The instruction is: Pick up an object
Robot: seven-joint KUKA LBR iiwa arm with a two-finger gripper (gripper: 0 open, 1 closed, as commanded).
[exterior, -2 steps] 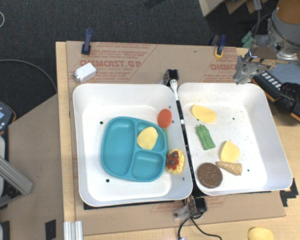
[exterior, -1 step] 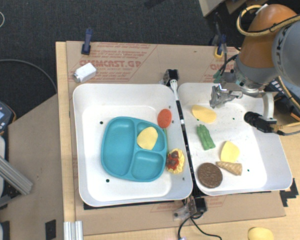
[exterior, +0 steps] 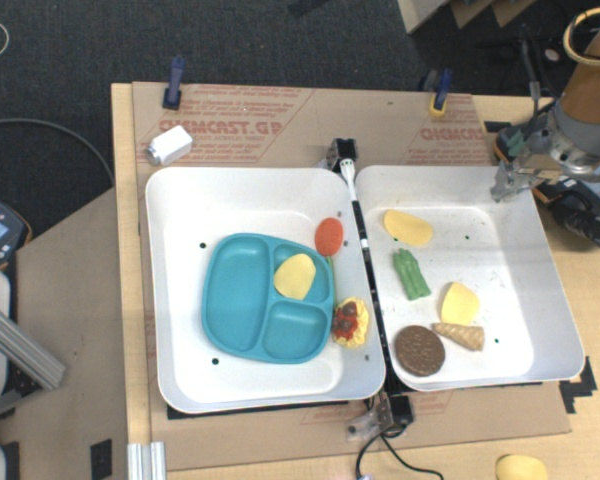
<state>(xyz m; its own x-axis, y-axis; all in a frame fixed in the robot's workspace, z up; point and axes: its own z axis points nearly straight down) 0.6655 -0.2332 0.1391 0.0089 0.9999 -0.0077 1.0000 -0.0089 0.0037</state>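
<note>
Much bare floor along right bin (exterior: 540, 278) far edge, beside end effector (exterior: 508, 183).

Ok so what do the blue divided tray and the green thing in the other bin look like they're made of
The blue divided tray looks like moulded plastic: one even teal colour, rounded compartment walls, a smooth and only faintly shiny surface. The green thing looks like a plastic toy vegetable, judging by its flat saturated colour and slightly ridged shape, though rubber or foam cannot be ruled out at this size.
</note>
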